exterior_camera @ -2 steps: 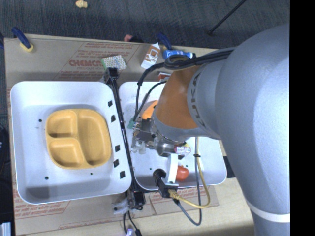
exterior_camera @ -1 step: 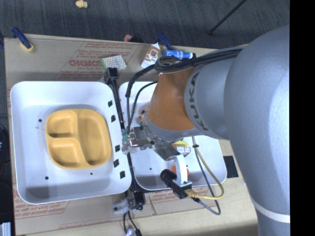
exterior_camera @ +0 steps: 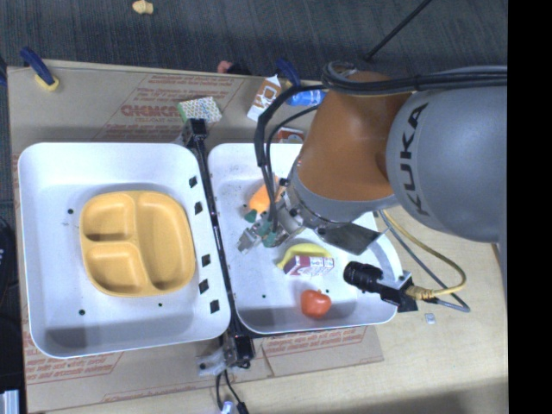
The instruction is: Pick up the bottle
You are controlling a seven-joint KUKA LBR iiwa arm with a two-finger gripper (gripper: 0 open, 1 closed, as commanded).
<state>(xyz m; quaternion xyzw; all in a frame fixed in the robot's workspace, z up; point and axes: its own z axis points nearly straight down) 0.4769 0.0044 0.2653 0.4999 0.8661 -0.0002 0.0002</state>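
A small yellow item with a white and magenta label (exterior_camera: 307,261), which looks like the bottle, lies on its side in the right bin (exterior_camera: 226,166). My gripper (exterior_camera: 257,233) hangs low over the bin floor just left of it, under the orange band and grey wrist. The gripper is a short gap away from the labelled item. An orange object (exterior_camera: 258,199) sits just behind the gripper, partly hidden by the arm. Nothing visibly rests in the gripper.
A red tomato-like object (exterior_camera: 316,303) lies near the right bin's front wall. A yellow divided tray (exterior_camera: 136,241) sits in the left bin (exterior_camera: 34,231). Black cable and a connector (exterior_camera: 373,281) hang over the right bin's right side. Cards and clips lie behind the bins.
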